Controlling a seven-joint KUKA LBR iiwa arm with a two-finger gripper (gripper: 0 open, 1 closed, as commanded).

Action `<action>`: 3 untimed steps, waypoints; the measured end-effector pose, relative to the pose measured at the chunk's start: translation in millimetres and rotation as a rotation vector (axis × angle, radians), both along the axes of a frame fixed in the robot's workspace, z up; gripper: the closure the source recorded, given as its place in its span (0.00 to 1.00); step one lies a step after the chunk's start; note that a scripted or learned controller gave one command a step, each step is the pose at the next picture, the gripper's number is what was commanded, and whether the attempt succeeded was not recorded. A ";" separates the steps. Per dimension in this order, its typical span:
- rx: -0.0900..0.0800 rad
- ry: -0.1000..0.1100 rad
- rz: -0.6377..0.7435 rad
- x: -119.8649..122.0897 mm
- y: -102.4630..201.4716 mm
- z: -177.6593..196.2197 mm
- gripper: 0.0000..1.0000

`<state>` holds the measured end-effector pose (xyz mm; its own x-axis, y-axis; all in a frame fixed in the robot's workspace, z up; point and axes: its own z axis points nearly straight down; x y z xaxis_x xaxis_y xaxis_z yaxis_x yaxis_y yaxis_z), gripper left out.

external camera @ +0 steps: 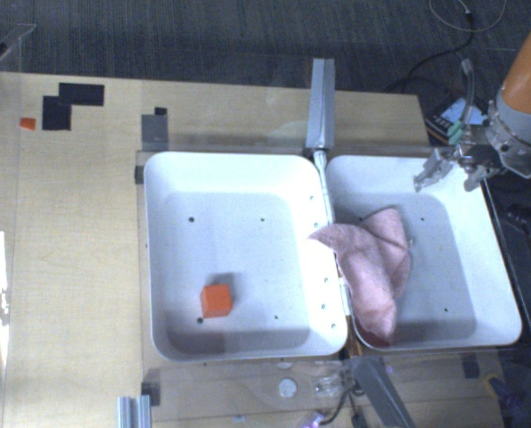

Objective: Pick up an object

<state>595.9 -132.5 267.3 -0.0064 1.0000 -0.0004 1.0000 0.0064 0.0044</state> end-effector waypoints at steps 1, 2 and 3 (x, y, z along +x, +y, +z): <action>0.000 -0.001 0.099 -7.1 18.2 -168.7 0.00; -0.001 -0.009 0.100 -4.5 19.0 -156.3 1.00; -0.002 -0.006 0.248 23.5 57.0 -71.4 1.00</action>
<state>619.4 -75.6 196.0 -0.2513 0.9679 -0.0031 0.9678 0.2514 0.0103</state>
